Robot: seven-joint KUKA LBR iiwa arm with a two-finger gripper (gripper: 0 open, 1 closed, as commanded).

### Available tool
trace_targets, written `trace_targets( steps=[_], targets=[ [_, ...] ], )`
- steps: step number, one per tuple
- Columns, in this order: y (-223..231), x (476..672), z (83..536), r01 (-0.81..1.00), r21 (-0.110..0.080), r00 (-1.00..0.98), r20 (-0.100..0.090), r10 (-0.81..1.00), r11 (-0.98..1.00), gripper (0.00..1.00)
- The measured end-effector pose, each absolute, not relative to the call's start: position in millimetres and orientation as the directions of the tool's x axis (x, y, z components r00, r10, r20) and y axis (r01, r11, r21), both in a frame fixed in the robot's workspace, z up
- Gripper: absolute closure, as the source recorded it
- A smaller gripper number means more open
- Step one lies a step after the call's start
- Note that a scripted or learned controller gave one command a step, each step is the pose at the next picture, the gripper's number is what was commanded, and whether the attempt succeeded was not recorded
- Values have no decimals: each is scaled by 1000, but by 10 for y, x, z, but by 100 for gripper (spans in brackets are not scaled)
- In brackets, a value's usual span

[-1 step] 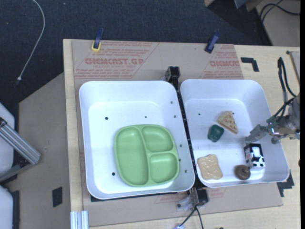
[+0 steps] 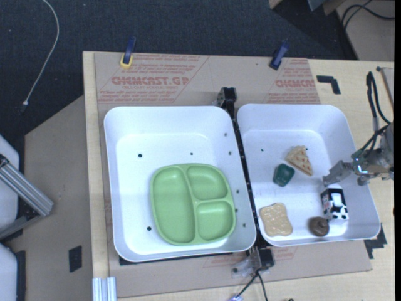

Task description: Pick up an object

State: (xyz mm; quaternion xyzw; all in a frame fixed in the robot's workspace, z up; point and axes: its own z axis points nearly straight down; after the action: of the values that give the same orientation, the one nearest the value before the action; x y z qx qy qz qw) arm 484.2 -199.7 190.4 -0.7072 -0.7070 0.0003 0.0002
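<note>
Gripper (image 2: 341,168) metallic, over right bin (image 2: 276,121); green divided plate (image 2: 192,203) smooth.

A tan tabletop (image 2: 188,80) printed with red lettering carries two shallow white bins side by side. The left bin (image 2: 125,168) holds a pale green divided plate (image 2: 191,202) with three compartments. Two clamps, one blue and yellow (image 2: 128,52), one dark blue (image 2: 279,55), grip the tabletop's far edge above dark carpet (image 2: 156,11).
</note>
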Motion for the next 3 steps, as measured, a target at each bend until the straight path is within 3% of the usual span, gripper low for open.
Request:
trace_targets(
  steps=[2, 3],
  targets=[
    [-2040, 4916, 910, 1000, -1, 0, 0, 1000, 0, 0],
    [-2041, 4922, 1015, 1000, 2, 1, -1, 1000, -1, 100]
  ],
)
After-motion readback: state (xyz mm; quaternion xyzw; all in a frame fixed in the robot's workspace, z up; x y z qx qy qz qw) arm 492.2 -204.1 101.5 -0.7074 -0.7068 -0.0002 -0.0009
